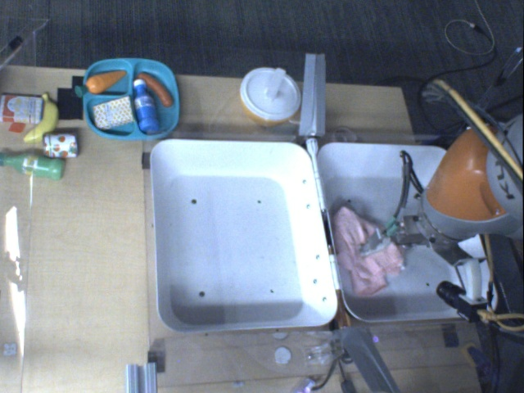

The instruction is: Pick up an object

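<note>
A robotics lab: a wooden bench bears two shallow white bins side by side, left of the arm's jaws, on dark carpet. Toy food on a blue tray and loose cables lie well beyond them

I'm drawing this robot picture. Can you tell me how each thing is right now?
pink cloth: crumpled, lying in the right bin
gripper: down at the cloth's right edge
left bin: sitting flat beside the right one
blue tray: holding toy food
yellow cup: lid on
green bottle: lying down
</note>
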Controlling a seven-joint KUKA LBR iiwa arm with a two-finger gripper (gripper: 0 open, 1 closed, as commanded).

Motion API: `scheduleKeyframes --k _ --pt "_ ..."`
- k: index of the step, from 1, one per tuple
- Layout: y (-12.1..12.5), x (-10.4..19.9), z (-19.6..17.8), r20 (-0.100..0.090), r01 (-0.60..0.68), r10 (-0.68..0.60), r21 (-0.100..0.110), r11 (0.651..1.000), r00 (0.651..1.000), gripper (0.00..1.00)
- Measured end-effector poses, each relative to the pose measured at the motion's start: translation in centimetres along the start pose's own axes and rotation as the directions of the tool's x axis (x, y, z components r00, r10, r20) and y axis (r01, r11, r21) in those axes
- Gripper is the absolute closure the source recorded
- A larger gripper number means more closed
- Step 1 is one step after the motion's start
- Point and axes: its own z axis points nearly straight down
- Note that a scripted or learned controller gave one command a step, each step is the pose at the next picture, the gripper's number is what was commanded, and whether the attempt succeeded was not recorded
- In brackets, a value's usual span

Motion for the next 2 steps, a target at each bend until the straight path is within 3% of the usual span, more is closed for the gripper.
scheduleKeyframes --k 1,2 --pt "0.2 0.2 -0.9 -0.003 0.003 -0.003 -0.001 1.000 1.000 1.00" --pt "5.1 3.6 -8.4 -0.005 0.153 -0.153 0.011 0.988 0.988 1.00"
